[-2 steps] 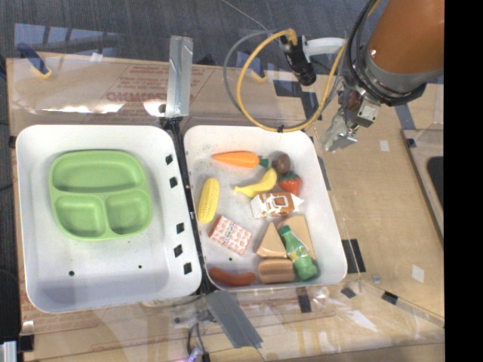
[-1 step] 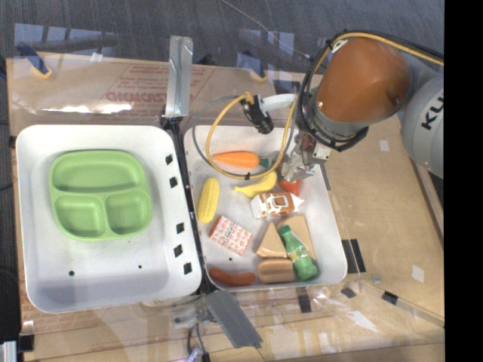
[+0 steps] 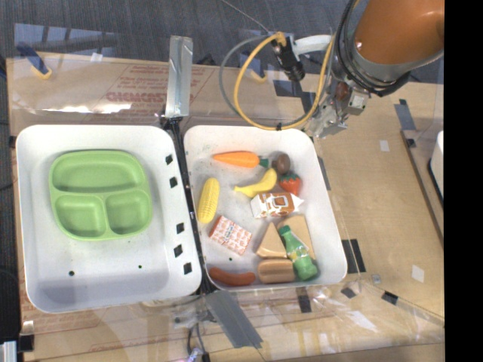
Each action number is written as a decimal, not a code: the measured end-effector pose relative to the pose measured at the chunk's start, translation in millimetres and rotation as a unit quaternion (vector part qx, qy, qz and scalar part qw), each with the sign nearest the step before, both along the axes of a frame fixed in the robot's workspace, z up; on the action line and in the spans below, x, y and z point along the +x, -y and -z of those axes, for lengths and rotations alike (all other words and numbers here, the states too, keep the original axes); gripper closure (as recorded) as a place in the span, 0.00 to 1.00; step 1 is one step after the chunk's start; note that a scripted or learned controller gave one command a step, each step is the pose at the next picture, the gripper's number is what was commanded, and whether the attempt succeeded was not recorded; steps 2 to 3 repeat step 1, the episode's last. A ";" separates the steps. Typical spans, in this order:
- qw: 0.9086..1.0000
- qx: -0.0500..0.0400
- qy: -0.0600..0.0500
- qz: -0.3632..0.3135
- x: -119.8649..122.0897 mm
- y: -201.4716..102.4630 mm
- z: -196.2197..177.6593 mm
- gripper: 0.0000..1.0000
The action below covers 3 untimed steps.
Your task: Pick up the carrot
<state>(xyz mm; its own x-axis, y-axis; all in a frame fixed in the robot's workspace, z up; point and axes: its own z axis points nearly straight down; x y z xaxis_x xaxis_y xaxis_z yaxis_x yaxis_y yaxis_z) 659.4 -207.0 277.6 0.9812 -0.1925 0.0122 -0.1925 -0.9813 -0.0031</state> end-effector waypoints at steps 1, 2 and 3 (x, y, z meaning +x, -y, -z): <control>1.000 0.005 -0.013 0.002 -5.1 -0.3 142.3 1.00; 1.000 0.005 -0.013 0.002 -5.1 -0.3 142.3 1.00; 1.000 0.005 -0.013 0.002 -5.1 -0.3 142.3 1.00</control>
